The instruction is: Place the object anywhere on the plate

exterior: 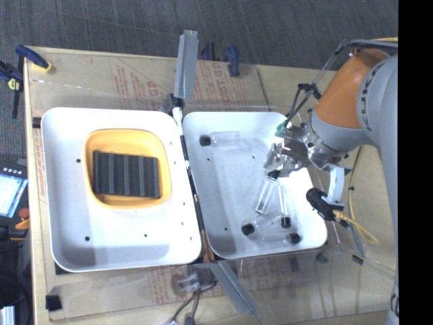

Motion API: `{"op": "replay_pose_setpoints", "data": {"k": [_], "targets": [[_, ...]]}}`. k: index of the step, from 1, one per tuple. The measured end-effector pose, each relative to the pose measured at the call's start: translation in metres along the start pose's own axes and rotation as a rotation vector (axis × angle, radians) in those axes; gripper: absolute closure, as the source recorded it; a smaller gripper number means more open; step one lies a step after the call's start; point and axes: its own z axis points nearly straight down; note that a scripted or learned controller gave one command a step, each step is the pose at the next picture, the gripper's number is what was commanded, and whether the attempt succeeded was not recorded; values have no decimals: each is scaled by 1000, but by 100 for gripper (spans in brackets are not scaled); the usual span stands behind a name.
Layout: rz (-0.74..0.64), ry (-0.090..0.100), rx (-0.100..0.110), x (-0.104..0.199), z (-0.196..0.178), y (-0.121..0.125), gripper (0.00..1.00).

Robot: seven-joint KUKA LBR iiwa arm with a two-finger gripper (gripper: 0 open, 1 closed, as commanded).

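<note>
Hovering over the right bin [223,249], your gripper [276,170] has a state I can't tell; clear vials [268,198] lie below it, so grip one squarely before crossing to the plate [126,141].

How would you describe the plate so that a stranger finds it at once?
Look at the left shallow white bin. In its middle lies the yellow rounded-square plate with a dark ribbed insert. It is the only coloured thing there; the clear tubes lie in the right bin.
</note>
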Motion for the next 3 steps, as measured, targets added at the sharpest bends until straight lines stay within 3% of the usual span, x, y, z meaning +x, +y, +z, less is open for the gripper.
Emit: {"op": "replay_pose_setpoints", "data": {"k": [1,2,3], "targets": [[-211,-2,-5,65,-24,15,100],[-259,-1,-5,135,-28,25,100],[-311,-1,-4,200,9,48,100]]}}
